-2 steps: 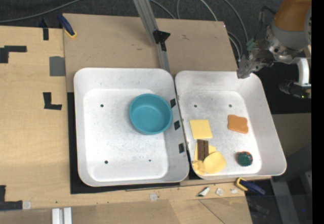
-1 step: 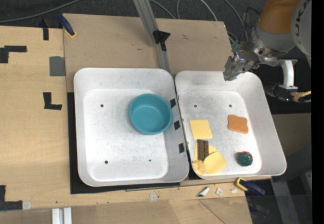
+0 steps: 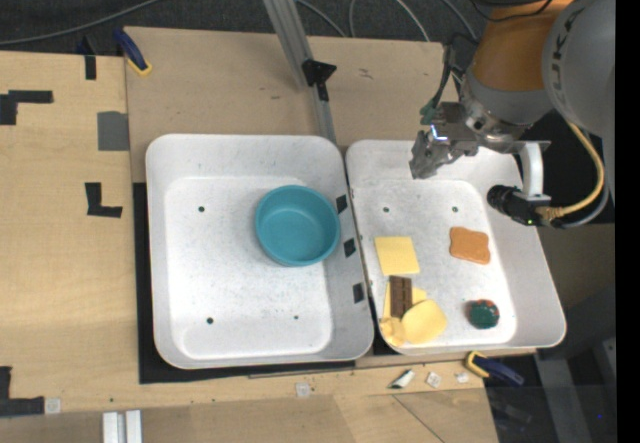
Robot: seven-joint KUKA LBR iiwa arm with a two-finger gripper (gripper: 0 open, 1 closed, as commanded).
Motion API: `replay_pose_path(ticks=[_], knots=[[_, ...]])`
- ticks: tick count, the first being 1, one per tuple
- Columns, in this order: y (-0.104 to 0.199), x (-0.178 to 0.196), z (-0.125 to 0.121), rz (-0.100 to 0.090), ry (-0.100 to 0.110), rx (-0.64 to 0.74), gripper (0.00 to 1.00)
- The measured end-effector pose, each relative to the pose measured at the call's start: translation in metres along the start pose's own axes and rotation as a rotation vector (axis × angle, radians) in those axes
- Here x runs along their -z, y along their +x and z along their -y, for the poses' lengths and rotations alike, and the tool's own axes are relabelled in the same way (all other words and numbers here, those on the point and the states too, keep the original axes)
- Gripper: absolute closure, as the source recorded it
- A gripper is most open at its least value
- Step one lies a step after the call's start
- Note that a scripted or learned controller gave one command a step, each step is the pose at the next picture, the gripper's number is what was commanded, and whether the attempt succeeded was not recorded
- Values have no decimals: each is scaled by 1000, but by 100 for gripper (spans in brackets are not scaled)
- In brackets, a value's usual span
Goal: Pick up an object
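Hand [image 3: 432, 157] of the grey arm hangs over the far left part of the right shallow white plastic bin [image 3: 530, 331], its dark tip pointing down toward the bin floor. Nothing lies between the tip and the floor there, and nothing is gripped; how wide the hand is set cannot be told from this slanted view.

Candidate objects for the pick lie toward the near half of the same bin, well apart from the hand:
- one pale yellow flat square block [image 3: 396, 254], left of centre;
- one brown rectangular bar [image 3: 399, 296], just near the square block and resting against the next item;
- one yellow rounded soft-looking piece [image 3: 418, 322] at the near left corner, touching the bar;
- one orange toast-shaped flat piece [image 3: 470, 246], toward the right;
- one small dark green round object [image 3: 483, 313], near the orange piece at the near right.

That makes five loose objects in the right bin. The left shallow white plastic bin [image 3: 180, 331] holds one teal round plastic bowl [image 3: 295, 224], sitting upright near its centre right.

Judgement: the objects are scattered flat and mostly separated, which favours a straight-down grasp. The bar and rounded piece touch, so a grasp there risks catching both. The hand position suggests an approach phase; the pick is not yet made.

Both bins sit side by side on the tan worktop [image 3: 60, 181].
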State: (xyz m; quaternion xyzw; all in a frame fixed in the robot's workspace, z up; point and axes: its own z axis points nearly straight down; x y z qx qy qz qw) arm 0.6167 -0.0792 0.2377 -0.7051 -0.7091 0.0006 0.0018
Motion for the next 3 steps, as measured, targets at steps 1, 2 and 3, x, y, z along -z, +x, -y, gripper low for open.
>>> replay_pose_path(ticks=[1, 2, 3], knots=[[52, -2, 7, 0, 0, 1, 100], [104, -15, 29, 1, 1, 0, 100], [161, -18, 56, 1, 1, 1, 100]])
